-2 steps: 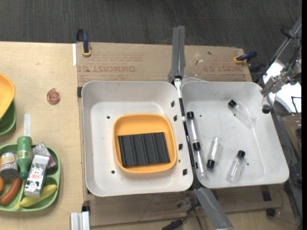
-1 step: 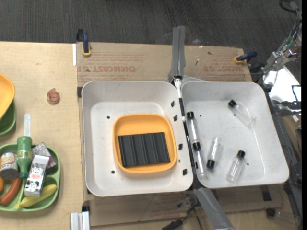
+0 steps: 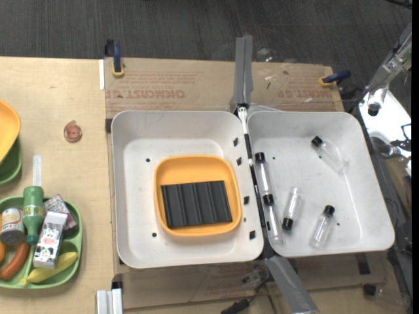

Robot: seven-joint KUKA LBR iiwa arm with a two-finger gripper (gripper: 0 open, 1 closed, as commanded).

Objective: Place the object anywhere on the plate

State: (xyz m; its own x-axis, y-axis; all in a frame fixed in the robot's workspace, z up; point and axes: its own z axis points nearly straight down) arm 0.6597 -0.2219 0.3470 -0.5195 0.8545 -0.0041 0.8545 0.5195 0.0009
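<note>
An orange plate (image 3: 196,165) with rounded corners lies in the middle of the left white bin (image 3: 131,175). A dark grey ribbed block (image 3: 196,203) rests flat on the plate, covering most of its floor. In the right white bin (image 3: 366,195) lie several clear vials with black caps: one near the back (image 3: 328,153), one in the middle (image 3: 290,209), one toward the front (image 3: 321,226), and a long one against the left wall (image 3: 263,178).
A green tray of toy food (image 3: 39,244) and stacked orange and green bowls (image 3: 5,146) sit on the wooden bench at left, with a small pink disc (image 3: 72,132). Clamps (image 3: 115,61) (image 3: 334,78) hold the cardboard behind the bins. White-grey hardware (image 3: 387,106) stands at the right.
</note>
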